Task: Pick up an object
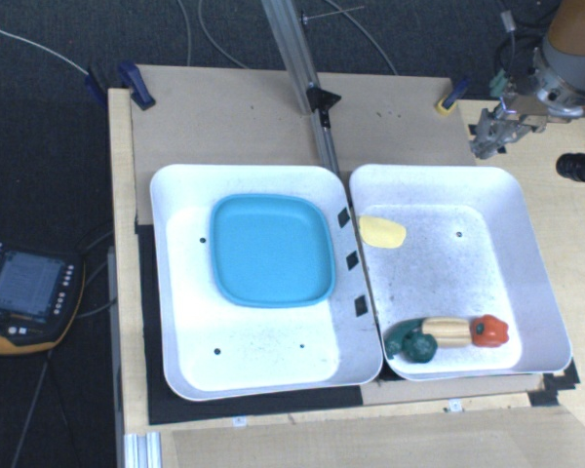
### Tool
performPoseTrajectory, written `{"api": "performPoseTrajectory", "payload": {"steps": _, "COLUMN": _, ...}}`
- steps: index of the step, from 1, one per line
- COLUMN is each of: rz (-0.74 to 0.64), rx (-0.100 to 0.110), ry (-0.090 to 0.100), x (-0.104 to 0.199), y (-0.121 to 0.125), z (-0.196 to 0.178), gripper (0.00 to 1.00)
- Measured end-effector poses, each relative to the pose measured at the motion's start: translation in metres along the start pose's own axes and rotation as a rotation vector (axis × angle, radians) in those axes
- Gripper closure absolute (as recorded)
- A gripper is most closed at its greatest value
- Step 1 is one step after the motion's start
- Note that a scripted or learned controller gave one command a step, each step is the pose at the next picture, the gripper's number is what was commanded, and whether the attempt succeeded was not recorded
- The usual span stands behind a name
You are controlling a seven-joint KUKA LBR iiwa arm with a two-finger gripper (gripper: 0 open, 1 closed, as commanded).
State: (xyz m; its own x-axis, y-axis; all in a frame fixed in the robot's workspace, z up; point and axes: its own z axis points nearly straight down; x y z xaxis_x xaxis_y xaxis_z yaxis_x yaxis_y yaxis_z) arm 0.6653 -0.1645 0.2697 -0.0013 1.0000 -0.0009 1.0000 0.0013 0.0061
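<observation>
A flat yellow piece (382, 232) is seen at the far left of the right bin (526, 261). Along the near wall, a green lump (411, 343), a tan stick (448, 331) and a red tomato-like toy (488, 331) are lined up, touching.

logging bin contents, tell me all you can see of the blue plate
The blue plate is a rounded square with a raised rim, plain light blue, looks like smooth plastic. It lies flat, face up, in the left bin, toward its back. Nothing lies on it; it touches only the bin floor.
</observation>
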Motion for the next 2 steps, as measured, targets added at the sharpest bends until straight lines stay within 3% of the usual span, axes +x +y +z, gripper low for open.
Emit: {"api": "performPoseTrajectory", "payload": {"steps": 2, "rz": -0.003, "rx": 0.005, "ry": 0.002, "x": 0.110, "y": -0.010, "z": 0.007, "gripper": 1.00}}
